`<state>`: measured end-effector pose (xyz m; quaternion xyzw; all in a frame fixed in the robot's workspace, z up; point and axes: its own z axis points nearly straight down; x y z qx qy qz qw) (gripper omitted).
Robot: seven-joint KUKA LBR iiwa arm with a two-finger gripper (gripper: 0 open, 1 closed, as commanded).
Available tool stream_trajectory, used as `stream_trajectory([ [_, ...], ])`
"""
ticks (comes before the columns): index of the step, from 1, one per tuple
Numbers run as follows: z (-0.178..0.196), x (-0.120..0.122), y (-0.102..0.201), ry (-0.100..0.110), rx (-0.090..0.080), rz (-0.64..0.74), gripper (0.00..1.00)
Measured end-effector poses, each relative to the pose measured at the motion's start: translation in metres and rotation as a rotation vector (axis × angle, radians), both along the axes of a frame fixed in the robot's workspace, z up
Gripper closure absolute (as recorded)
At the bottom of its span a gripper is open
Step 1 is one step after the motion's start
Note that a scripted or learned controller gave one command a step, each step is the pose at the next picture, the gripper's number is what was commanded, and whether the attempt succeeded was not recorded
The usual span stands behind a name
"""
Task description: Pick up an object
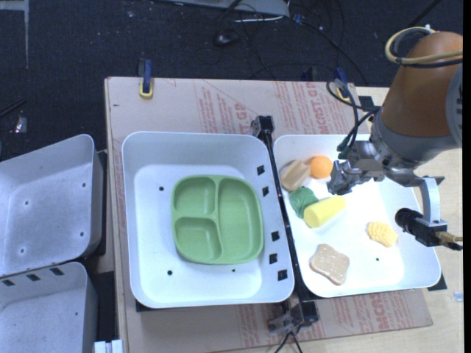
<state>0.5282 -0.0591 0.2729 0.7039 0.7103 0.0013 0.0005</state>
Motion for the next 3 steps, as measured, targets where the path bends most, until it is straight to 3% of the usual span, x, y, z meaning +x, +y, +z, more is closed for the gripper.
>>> stream_trajectory([
  [3, -0.042, 0.055, 0.153, 0.001, 0.000, -0.001, 1.00],
])
